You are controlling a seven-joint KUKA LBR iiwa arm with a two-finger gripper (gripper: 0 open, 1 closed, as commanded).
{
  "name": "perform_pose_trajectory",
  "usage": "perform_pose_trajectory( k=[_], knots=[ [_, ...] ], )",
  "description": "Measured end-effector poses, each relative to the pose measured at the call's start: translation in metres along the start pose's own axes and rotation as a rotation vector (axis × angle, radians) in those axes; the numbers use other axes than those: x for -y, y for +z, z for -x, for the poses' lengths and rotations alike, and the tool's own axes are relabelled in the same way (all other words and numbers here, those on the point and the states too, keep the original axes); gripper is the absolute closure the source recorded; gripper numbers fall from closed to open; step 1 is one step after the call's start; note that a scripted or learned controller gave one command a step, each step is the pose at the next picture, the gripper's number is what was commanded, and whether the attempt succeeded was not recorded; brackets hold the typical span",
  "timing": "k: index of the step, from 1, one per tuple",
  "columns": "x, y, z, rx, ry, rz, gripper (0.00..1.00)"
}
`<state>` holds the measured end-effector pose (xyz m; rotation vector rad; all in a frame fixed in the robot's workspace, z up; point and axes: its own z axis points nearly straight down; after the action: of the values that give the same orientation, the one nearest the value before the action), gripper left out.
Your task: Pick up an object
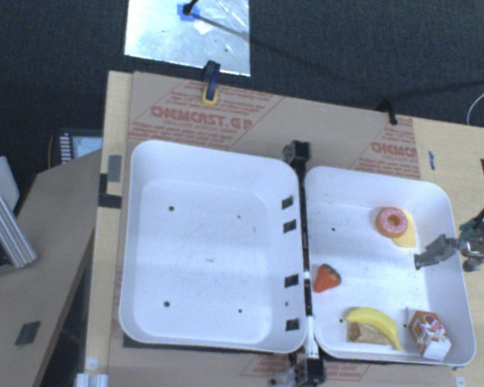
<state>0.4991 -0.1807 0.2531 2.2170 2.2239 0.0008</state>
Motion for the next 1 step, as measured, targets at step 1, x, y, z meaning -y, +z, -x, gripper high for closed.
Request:
perform_pose_trajectory(
  k=[1],
  knots=[
    [-0.0244,0.0190,0.0273,0.003,0.003,0.002,0.00]
  ],
)
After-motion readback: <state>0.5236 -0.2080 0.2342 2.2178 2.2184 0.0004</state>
